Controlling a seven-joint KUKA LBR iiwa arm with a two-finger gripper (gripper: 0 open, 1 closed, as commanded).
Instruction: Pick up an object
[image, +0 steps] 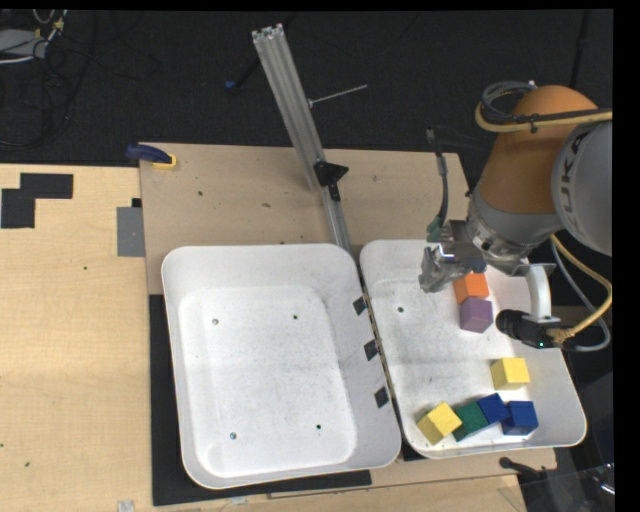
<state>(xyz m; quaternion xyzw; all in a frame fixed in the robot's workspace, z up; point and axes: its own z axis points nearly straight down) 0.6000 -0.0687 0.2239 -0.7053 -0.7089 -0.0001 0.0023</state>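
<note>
Claw (440, 268) — grip state unclear — hovers in the right bin (410, 340), orange cube (472, 286) just beside it.

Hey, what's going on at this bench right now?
A grey and orange robot arm reaches in from the right, its gripper low over the right bin. An orange block and a purple block sit just beside it. Further down the bin lie two yellow blocks, a green block and two blue blocks. Nothing is visibly held yet.
</note>
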